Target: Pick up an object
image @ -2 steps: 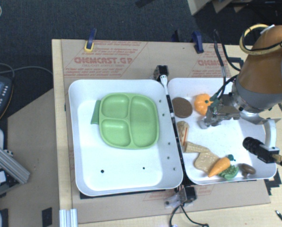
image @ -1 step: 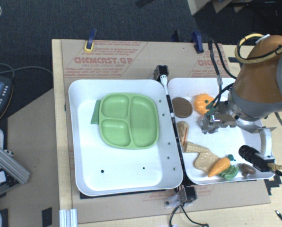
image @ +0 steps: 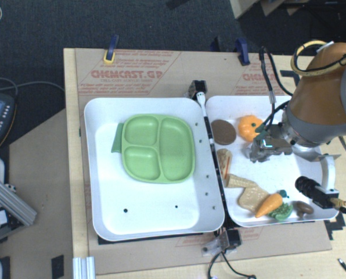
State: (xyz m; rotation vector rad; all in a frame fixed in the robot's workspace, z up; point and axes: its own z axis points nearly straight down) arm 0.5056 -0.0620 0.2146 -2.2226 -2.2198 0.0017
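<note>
My gripper hangs over the middle of the right bin, just below and to the right of an orange fruit. Left of the fruit lies a brown round disc. Nearer the bin's front are a tan strip, two pale bread-like pieces, a toy carrot with a green leafy end, and a small brown piece. Nothing shows in the gripper's grasp.
The left bin holds a green divided plate near its back centre. The divider wall between the bins runs just left of the disc and the tan strip. The arm's grey and orange body covers the right bin's far right.
</note>
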